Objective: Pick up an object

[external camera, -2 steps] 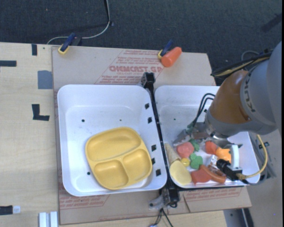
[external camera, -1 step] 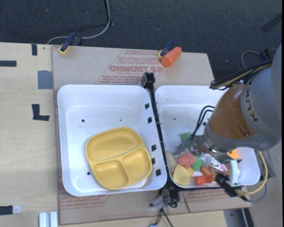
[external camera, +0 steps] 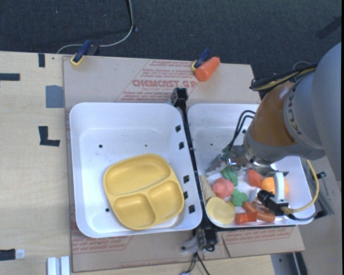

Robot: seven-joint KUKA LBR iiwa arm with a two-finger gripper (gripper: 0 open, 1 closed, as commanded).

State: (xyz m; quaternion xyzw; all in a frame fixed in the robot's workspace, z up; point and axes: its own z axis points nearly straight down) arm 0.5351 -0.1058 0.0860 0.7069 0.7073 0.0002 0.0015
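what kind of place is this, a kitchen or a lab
Likely a robotics lab bench: two shallow white bins on cardboard, a grey arm with an orange band, and small toy food pieces.

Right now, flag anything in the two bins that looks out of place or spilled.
Nothing stands out. The yellow divided plate lies flat in the left bin. The small toy foods sit crowded in the right bin, beneath the tool, none over the rim.

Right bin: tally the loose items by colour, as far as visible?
Right bin, items partly hidden under the arm:
Green: 2
Pink: 1
Yellow: 1
Orange: 1
Red-orange: 3
Total: 8 visible
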